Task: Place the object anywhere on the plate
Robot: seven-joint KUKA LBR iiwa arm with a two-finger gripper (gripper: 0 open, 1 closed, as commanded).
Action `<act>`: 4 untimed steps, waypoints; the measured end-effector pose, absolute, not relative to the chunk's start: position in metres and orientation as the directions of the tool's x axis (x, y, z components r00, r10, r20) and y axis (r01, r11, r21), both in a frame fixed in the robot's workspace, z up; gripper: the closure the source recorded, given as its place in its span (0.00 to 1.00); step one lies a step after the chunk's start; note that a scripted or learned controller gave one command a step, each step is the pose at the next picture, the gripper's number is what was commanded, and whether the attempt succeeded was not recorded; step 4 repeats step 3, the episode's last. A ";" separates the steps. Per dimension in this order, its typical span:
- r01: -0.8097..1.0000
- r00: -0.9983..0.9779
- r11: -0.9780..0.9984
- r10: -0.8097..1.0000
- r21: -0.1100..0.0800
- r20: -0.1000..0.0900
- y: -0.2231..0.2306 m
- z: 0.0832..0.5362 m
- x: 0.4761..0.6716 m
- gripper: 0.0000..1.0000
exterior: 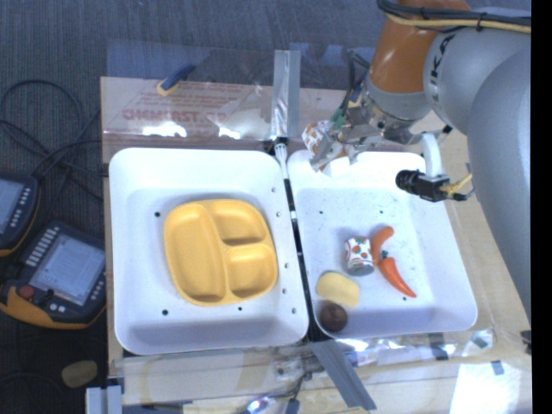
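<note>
Overhead view. My gripper (330, 152) hangs over the far-left corner of the right bin (431, 313), against the divider; whether it is parted, closed, or carrying anything cannot be made out here. The divided yellow plate (220, 248) lies in the left bin (138, 179), nothing on it. Candidate objects sit well apart from me, near the right bin's front: a small can (360, 254), an orange carrot (395, 274) just beside it, a yellow lump (337, 289) and a dark ball (333, 316) touching the front-left corner. I judge all are light. The can looks stiff and smooth, best taken across its round wall; the carrot across its thick middle; the ball may roll away. The can's red-and-white label is too small to read; red print on the cardboard sheet (172, 110) behind the bins is illegible.
</note>
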State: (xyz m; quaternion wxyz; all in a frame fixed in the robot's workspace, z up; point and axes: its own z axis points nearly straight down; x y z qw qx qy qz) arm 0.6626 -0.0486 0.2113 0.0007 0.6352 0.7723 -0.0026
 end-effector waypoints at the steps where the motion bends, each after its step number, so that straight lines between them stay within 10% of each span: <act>1: 0.970 -0.242 0.242 0.970 -0.002 0.000 0.017 0.226 0.607 1.00; 2: 0.999 -0.033 0.033 0.999 -0.006 0.000 0.089 0.182 0.579 1.00; 3: 0.999 -0.033 0.033 0.999 -0.005 0.000 0.088 0.182 0.579 0.00; 4: 0.999 -0.033 0.033 0.999 -0.005 0.000 0.088 0.182 0.579 0.00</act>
